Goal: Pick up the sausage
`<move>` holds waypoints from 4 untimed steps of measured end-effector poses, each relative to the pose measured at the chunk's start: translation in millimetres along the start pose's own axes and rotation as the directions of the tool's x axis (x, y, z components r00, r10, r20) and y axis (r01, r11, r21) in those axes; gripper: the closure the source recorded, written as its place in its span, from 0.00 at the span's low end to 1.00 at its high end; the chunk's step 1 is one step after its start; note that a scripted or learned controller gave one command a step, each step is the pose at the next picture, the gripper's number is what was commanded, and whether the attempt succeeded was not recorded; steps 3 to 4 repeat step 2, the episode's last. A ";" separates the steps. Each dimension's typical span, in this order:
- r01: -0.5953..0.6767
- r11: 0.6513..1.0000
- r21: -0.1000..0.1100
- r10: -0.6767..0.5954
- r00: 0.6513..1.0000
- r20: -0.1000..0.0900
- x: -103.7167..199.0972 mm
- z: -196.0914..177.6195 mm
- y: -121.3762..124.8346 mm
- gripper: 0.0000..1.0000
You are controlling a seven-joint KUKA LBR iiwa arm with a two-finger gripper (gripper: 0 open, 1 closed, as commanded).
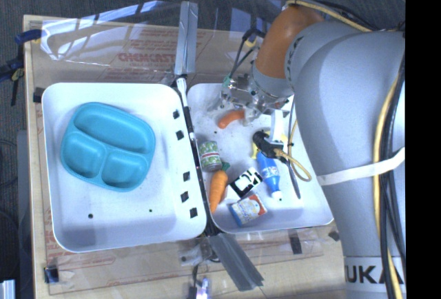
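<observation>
Your tool (pixel 242 103) sits low over the far end of the right bin (pixel 313 211), and you cannot tell from this slant whether it is released or clenched. The sausage (pixel 231 118) lies just beside it, toward the divider and a touch nearer the camera, touching or nearly so, its long axis running crosswise and slightly tilted; the green can (pixel 209 153) and carrot (pixel 218 190) lie further out

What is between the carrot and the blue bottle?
In the camera view, a small black-and-white box lies between the carrot and the blue bottle, on the right bin's floor.
</observation>
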State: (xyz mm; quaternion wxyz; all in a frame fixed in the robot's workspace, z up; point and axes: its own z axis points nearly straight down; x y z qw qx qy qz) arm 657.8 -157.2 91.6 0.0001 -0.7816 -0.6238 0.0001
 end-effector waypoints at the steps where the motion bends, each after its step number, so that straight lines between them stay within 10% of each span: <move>1: 0.006 1.000 0.009 -0.006 1.000 0.001 1.3 -6.9 -1.1 1.00; 2: 0.262 0.965 0.002 -0.262 0.965 0.000 35.6 -105.9 -8.7 1.00; 4: 0.262 0.965 0.002 -0.262 0.965 0.000 35.6 -105.9 -8.7 1.00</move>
